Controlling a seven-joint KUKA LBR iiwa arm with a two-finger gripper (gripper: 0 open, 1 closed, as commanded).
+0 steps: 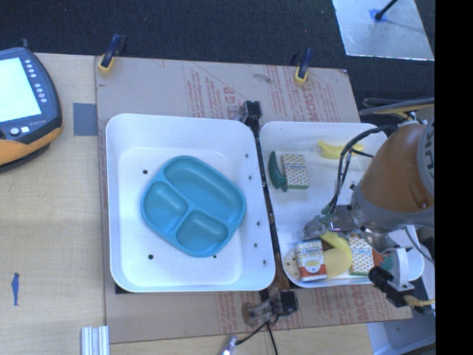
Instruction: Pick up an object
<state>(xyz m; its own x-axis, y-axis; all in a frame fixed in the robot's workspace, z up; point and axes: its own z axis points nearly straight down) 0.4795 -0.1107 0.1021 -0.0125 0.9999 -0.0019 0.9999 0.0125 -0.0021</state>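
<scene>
On the wooden worktop point(52, 220) lies a sheet of brown cardboard point(214, 87) bearing two shallow white bins side by side. The left white bin point(122, 198) holds a blue plastic plate with three compartments point(194, 205), lying flat near the middle of the bin floor.

The right white bin point(295, 132) holds the smaller things. Towards its far left side a dark green curved piece point(276, 171) lies just beside a small patterned carton point(294, 171). Further right, near the far wall, sits a yellow banana-shaped toy point(332, 150). At the near edge of the bin a small white box with a red and orange label point(311, 261) touches a rounded yellow object point(339, 255), and another patterned carton point(361, 257) lies just to the right of that.

The grey arm with its orange band point(395, 172) reaches in from the right and hangs low over the near right part of this bin. Its pincer point(330, 228) is down among the near cluster, directly over the rounded yellow object; whether it is released or clenched I cannot tell, as the arm's body hides it.

A handheld controller with a screen point(22, 109) rests at the far left of the worktop. Two clamps point(109, 54) pin the cardboard's far edge.
</scene>
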